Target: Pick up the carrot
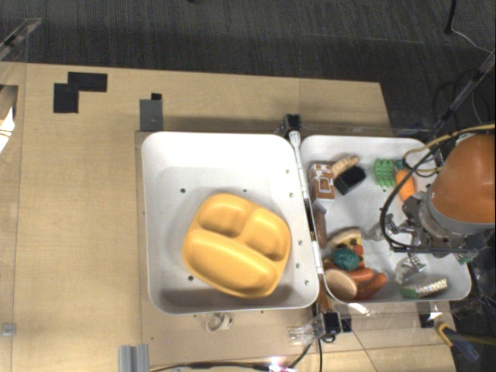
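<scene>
The carrot [403, 181] shows as a small orange piece beside a green leafy bit [385, 171] at the back of the right bin [364, 147]; the arm and its cables cover part of it. My gripper [411, 269] hangs under the orange-banded wrist [468, 178], low over the bin's front right floor. It is well in front of the carrot and nothing is visibly held in it.
A big yellow bread-shaped toy [236, 243] lies in the left bin [167, 161]. The right bin also holds a black block [350, 178], a brown and white piece [323, 181], a teal item [346, 260], a red sausage [370, 284] and a pale ridged piece [425, 288].
</scene>
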`<state>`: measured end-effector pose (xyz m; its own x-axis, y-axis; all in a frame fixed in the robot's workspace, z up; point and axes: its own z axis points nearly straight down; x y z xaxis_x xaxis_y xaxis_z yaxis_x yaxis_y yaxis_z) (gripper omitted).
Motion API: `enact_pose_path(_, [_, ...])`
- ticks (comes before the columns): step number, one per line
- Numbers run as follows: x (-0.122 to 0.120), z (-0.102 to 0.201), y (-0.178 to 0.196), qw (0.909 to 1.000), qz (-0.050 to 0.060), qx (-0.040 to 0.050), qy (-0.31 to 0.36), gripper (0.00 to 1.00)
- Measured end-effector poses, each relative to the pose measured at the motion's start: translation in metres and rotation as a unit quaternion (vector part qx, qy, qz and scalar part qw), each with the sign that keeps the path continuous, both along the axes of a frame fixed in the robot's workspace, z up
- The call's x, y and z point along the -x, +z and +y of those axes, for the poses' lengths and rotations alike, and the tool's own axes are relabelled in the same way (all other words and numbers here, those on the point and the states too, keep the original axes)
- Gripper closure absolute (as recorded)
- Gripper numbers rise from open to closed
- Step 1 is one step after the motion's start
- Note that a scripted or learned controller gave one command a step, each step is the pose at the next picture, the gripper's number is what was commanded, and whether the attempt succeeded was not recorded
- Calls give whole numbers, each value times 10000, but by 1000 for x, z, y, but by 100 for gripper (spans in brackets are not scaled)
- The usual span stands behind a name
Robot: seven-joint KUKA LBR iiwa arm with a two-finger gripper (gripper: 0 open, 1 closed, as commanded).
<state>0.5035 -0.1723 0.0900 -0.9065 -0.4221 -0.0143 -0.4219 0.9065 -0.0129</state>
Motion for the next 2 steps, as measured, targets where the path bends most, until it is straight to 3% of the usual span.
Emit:
enact_pose_path(1, [-21,-33,-1,9782,12,-51,-2076,0])
enact_pose_path(2, [9,-33,0,9916,-15,-34,-1292,0])
